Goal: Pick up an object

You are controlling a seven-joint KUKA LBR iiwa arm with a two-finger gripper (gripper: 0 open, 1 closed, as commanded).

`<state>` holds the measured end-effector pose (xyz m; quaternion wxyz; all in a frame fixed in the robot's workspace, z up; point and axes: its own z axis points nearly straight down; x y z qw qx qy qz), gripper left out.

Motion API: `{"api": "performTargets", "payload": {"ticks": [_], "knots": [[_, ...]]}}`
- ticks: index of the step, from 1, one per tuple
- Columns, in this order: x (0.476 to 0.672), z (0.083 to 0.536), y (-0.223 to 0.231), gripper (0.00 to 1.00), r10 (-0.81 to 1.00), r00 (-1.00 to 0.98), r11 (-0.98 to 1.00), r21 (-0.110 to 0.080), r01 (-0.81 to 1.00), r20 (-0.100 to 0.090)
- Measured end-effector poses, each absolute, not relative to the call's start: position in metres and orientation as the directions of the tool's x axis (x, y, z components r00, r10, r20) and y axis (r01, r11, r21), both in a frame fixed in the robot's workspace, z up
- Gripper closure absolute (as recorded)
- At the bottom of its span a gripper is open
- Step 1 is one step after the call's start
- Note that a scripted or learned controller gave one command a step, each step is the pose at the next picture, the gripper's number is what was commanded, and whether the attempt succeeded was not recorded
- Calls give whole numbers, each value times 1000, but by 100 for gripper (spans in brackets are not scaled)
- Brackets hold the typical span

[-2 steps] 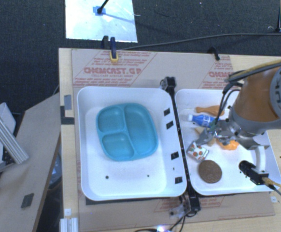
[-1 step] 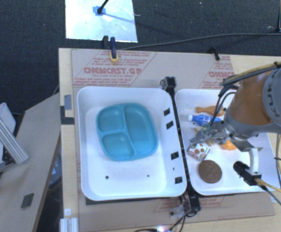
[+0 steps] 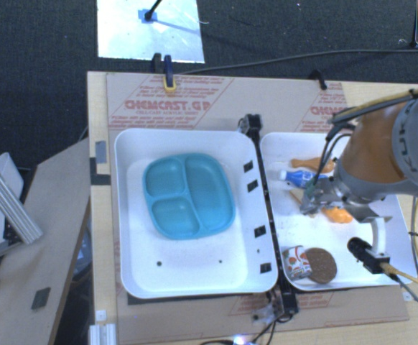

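The gripper (image 3: 311, 201) sits low in the right bin (image 3: 277, 149); finger state cannot be determined (wrist blocks the tips). A blue-capped white bottle (image 3: 298, 176) lies just beside it, orange items (image 3: 336, 214) adjacent. A brown-lidded can (image 3: 311, 263) lies near the front wall. The left bin (image 3: 133, 146) holds a blue divided plate (image 3: 189, 195).

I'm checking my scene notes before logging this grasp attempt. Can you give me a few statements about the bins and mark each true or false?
1. A blue divided plate lies in the left bin. True.
2. The end effector is over the left bin. False: it is over the right bin.
3. A can lies on its side near the right bin's front edge. True.
4. The plate holds an orange object. False: the orange object lies in the right bin.
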<state>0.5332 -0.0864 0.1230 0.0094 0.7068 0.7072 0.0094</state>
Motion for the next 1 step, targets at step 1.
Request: {"api": "performTargets", "payload": {"ticks": [1], "knots": [[544,173,-89,100,1000,-4,4,6,1000,-1]]}}
